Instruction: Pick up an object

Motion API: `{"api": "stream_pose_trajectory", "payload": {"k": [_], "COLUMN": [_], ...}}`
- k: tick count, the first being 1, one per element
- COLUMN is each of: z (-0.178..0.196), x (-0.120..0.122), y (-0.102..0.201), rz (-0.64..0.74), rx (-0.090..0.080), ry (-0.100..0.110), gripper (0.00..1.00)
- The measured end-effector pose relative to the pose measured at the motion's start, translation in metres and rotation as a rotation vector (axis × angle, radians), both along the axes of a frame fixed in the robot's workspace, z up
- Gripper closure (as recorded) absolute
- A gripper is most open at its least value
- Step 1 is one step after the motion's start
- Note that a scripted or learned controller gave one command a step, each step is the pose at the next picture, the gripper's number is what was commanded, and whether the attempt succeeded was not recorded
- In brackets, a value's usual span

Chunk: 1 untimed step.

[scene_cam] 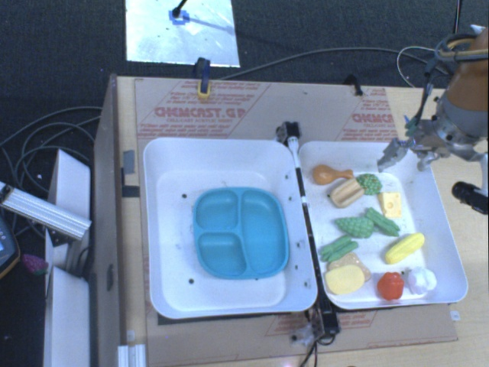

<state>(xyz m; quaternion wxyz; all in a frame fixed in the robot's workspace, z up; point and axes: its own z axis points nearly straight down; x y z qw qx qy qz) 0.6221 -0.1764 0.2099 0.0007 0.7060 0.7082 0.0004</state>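
two white bins sit side by side on the table (229,102); the right bin (447,232) carries all the toy food, and the gripper (405,153) hangs over that bin's 1 o'clock corner with nothing between its fingers. how far apart they stand i cannot tell from this angle. judging by that, the task is at the approach step, no grasp made.

nearest candidates lie toward 7 o'clock of the gripper: an orange drumstick (330,175), a bread roll (345,193), a green broccoli piece (370,183) touching the roll, and a cheese wedge (391,203). the next move calls for choosing one and dropping squarely over it. the roll and broccoli crowd each other, so the drumstick looks cleaner.

further off, at the bin's 6 o'clock edge, sit a tomato (390,285) and a banana (404,247). the left bin (172,163) holds a blue divided plate (241,232).
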Motion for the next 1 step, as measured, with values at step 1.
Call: {"api": "stream_pose_trajectory", "payload": {"k": [1], "z": [-0.0727], "x": [-0.0385], "y": [0.0606], "rz": [0.002], "rx": [0.002], "ry": [0.003], "gripper": [0.0]}}
